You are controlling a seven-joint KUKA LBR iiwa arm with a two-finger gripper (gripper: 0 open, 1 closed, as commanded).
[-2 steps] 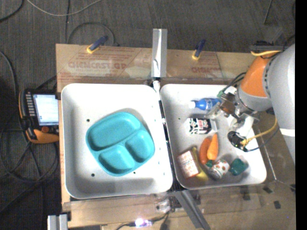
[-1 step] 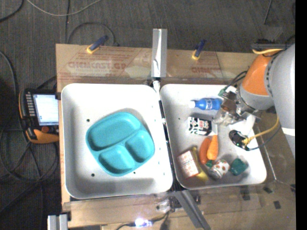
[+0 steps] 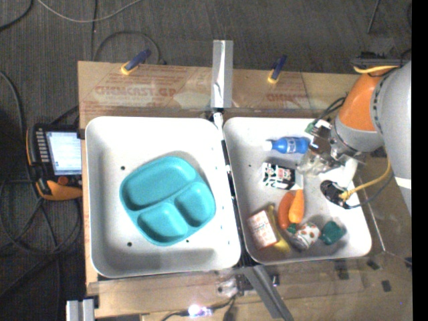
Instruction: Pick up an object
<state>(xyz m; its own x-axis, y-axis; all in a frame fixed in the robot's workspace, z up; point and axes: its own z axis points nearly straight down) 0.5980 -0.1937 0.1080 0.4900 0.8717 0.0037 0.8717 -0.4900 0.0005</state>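
Camera view, read left to right. A left bin (image 3: 100, 179) is shown holding a teal plate (image 3: 167, 199) with three compartments, set at a slant. A right bin (image 3: 244, 152) lies just beside it and is crowded. A tan box (image 3: 263, 227) is seen at its near left. A black-and-white carton (image 3: 277, 174) lies mid-bin and a blue bottle (image 3: 287, 144) towards the far wall. A carrot (image 3: 293, 206) lies nearer than the carton. A patterned ball (image 3: 305, 235) and a green block (image 3: 332, 232) are found at the near right. The gripper (image 3: 315, 158) is placed at the right end of the bottle, low over the bin. Whether it is open or closed cannot be told, and nothing is seen to be held.

The bottle is judged the likeliest target, being closest to the gripper. Failure could arise in three ways. Only the bottle's end may be caught, so that it slips out on lifting. The rounded body may be nudged and roll towards the far wall. The carton just beside it may be struck or pinched along with it.

The bottle lies on its side. Its long axis runs left to right, nearly parallel to the far wall. Which end bears the cap cannot be made out.
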